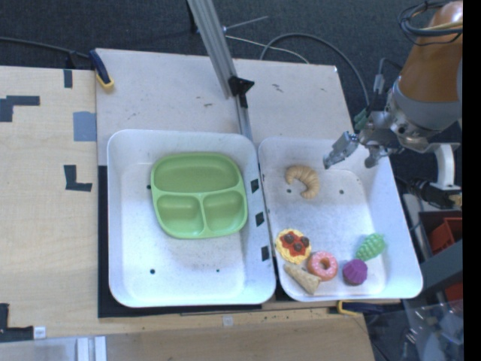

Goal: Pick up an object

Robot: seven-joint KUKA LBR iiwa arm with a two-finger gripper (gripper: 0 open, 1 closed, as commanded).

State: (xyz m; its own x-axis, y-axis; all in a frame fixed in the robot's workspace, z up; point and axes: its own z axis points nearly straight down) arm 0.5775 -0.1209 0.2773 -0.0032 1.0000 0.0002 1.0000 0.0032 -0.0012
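Right bin, claw above its far edge, open.

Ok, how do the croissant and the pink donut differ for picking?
The croissant is tan, curved and lies alone near the gripper; the pink donut is a round ring, smaller, and crowded among other toy foods at the bin's near edge. Both lie flat in the right bin.

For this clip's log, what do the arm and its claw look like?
The arm is a rounded grey body with an orange band at the top, ringed by looped black cable. Below it sits a cluttered grey and silver wrist block with a small green part. The claw has thin grey metal fingers.
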